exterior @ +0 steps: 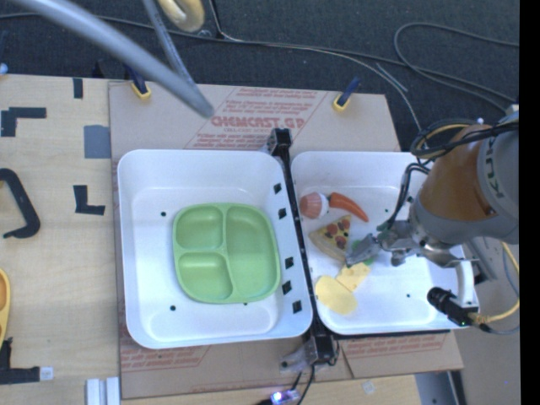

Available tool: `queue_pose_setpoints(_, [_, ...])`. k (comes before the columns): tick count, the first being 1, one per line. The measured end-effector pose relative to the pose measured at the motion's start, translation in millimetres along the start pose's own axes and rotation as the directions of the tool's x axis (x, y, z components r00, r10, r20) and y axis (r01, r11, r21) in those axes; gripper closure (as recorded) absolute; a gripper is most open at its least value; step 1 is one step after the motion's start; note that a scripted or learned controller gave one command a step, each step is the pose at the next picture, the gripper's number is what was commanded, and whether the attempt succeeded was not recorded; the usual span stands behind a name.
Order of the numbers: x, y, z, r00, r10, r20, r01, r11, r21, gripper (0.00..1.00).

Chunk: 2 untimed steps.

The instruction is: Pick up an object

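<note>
In the right white bin point(384, 310), a flat pizza-slice toy point(332, 235) lies beside a yellow foam piece point(342, 289). The grey gripper point(364, 249) hovers just over them; grip state unclear. Approach step, I judge; descent and closing needed.

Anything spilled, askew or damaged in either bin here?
Nothing stands out. The green divided plate lies flat in the left bin; toy foods, including a carrot, sit loose in the right bin by the hand.

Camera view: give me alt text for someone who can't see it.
The gripper reaches into the right bin, low beside a pizza slice and yellow pieces, with a carrot farther back. The left bin holds a green divided plate.
</note>
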State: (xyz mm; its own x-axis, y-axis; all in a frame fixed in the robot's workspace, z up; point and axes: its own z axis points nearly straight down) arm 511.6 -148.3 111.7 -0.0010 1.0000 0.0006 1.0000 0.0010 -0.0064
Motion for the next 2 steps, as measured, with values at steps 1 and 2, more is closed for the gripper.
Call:
queue_pose_setpoints(1, [1, 1, -12, 1.000, -0.001, -0.001, 0.001, 1.000, -0.003, 1.00])
queue_pose_setpoints(2, [4, -4, -73, 1.000, -0.001, 0.001, 0.001, 1.000, -0.010, 1.00])
